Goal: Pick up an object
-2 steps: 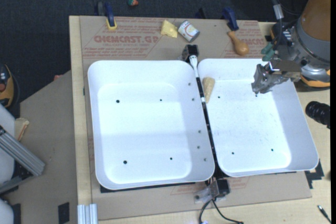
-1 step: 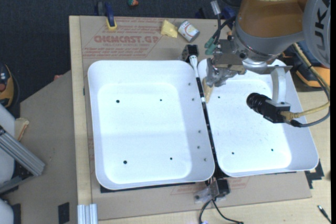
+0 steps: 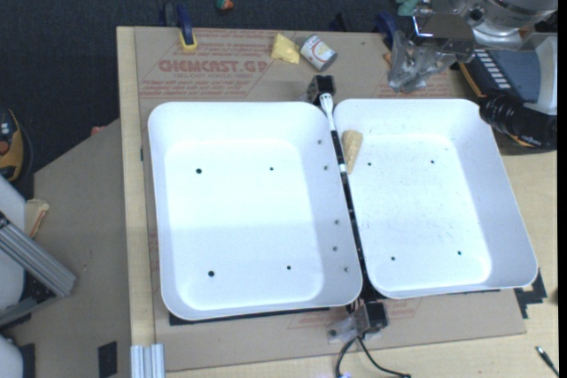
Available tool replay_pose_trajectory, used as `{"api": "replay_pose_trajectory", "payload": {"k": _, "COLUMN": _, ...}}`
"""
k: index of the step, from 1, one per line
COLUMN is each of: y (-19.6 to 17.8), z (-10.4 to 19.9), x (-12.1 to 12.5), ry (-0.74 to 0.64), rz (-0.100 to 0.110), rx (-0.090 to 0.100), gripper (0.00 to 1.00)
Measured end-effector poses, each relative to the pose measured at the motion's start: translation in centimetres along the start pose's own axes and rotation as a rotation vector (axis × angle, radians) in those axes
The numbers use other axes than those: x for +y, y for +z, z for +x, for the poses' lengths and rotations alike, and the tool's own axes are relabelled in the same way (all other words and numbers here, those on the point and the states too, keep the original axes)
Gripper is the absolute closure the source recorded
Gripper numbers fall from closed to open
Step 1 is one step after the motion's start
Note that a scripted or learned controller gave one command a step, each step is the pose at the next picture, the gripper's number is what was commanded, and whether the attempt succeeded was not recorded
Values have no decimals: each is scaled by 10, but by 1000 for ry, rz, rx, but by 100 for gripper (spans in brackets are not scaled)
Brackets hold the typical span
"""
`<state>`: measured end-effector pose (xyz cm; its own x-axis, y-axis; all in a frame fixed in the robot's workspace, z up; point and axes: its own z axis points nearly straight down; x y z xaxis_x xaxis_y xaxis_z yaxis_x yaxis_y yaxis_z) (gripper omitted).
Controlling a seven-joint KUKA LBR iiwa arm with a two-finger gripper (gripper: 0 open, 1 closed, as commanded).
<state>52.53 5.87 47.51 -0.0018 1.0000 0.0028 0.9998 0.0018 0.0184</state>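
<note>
A small tan wedge-shaped object (image 3: 352, 147) lies in the right bin (image 3: 496, 190), close against its left wall near the back. My gripper (image 3: 410, 73) hangs over the bench just behind the right bin's back rim, up and to the right of the tan object and well apart from it. Nothing can be seen held in it. The left bin (image 3: 168, 217) stands beside the right one.
On the brown board behind the bins lie a yellow scrap (image 3: 285, 49) and a small white-grey block (image 3: 317, 52). Blue clamps (image 3: 184, 27) grip the board's back edge. A black strip (image 3: 341, 181) runs between the bins. Dark carpet surrounds the bench.
</note>
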Motion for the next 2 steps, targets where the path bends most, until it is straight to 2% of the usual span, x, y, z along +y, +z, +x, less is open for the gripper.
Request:
{"api": "replay_pose_trajectory", "payload": {"k": 1, "y": -65, "z": -73, "x": 4, "ry": 10, "rz": 7, "rx": -6, "gripper": 100}}
{"api": "replay_pose_trajectory", "payload": {"k": 2, "y": 63, "z": -52, "x": -12, "ry": 2, "rz": 33, "rx": -3, "gripper": 100}}
